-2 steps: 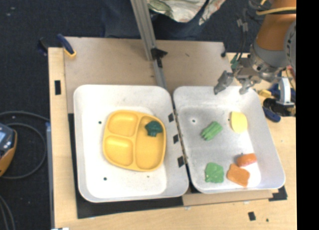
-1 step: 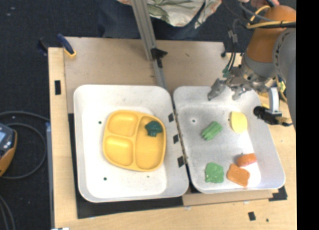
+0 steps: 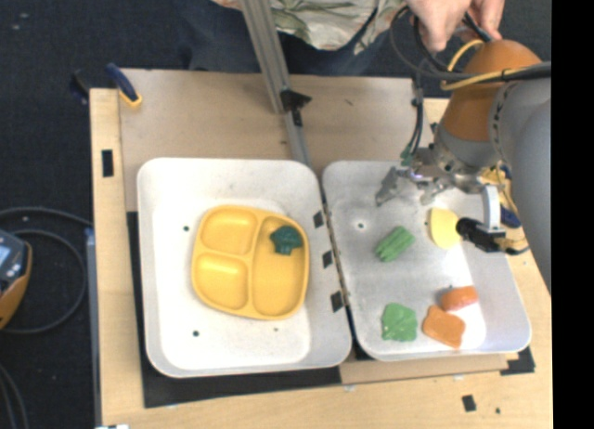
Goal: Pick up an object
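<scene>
Holding broccoli [image 3: 286,240], yellow tray [image 3: 232,279] in left bin [image 3: 167,186], right bin [image 3: 357,186] with five toys

arm [image 3: 483,93] reaches in, fingers [image 3: 388,186] spread wide.

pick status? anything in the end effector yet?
Done: the arm is over the right bin, with the end effector near its back edge. In hand: nothing visible between its fingers. Left: the whole pick. The yellow piece, green block, green leafy piece and two orange pieces lie on the bin floor. A dark green piece sits in the yellow tray.
</scene>
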`<state>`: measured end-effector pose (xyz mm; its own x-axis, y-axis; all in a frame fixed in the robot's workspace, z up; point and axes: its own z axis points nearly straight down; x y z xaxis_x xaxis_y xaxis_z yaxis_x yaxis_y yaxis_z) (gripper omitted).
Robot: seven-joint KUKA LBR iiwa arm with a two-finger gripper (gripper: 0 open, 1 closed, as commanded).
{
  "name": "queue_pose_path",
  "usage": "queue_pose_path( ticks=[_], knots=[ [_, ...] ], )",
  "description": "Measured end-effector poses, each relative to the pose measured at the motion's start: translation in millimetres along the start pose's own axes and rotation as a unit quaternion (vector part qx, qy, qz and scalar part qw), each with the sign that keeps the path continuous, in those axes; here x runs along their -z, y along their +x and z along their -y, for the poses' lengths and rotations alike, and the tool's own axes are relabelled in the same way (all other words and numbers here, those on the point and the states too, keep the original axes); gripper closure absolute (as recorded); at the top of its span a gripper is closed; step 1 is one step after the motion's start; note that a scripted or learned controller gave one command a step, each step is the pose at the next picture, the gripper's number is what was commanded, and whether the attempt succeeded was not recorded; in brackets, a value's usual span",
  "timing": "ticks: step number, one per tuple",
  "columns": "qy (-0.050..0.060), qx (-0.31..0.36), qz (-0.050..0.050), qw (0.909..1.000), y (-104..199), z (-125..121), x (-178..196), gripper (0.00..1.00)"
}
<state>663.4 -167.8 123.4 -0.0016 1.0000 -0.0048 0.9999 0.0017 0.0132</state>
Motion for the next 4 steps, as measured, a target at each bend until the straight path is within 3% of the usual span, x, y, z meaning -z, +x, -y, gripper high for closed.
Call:
queue_pose_path(
  ticks=[1, 2, 4],
  knots=[
    [0.005, 0.000, -0.002, 1.0000, -1, -1, -21, 0.00],
    [0.002, 0.000, 0.000, 1.0000, -3, -3, -7, 1.00],
    [0.008, 0.000, -0.002, 1.0000, -9, -7, 87, 1.00]
  ],
)
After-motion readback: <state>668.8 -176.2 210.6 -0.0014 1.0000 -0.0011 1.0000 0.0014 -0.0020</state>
